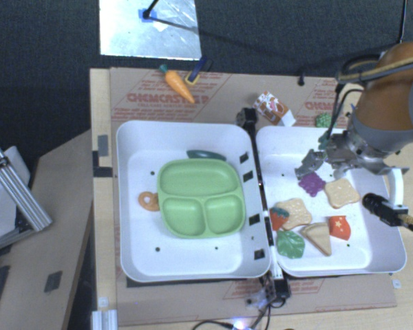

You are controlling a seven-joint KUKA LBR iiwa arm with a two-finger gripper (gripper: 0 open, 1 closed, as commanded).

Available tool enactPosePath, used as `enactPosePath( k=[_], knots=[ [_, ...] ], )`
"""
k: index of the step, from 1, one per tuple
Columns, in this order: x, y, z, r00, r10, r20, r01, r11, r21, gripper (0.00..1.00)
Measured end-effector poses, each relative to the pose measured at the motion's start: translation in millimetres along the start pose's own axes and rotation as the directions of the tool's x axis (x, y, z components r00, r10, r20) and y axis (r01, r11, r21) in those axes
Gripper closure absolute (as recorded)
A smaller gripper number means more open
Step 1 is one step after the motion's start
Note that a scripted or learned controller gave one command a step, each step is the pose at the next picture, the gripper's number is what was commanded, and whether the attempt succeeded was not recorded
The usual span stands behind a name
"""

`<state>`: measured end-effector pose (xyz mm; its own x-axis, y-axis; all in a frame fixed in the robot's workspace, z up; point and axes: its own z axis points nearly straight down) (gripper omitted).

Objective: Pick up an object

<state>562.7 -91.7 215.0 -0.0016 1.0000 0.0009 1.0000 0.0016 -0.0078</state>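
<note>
Progress: we judge the pick not yet made; nothing sits between the fingers, and descent, grasp and lift remain.
Gripper [315, 162]: we see it open, low over the right bin [385, 261], just above the purple piece [310, 183].
Right bin: purple piece, toast [342, 192], bread [294, 212], green leaf [290, 244], tomato [339, 227].
Left bin [134, 249]: green tray [198, 197], pretzel [149, 201].
</note>
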Motion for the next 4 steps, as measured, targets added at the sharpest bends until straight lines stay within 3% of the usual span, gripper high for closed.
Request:
enactPosePath(
  k=[1,4],
  knots=[
    [0,2,-4,1.0,-0.002,0.001,0.002,1.0,-0.009,0.0],
    [7,-4,133,1.0,0.001,0.0,-0.001,1.0,-0.004,0.0]
  ],
)
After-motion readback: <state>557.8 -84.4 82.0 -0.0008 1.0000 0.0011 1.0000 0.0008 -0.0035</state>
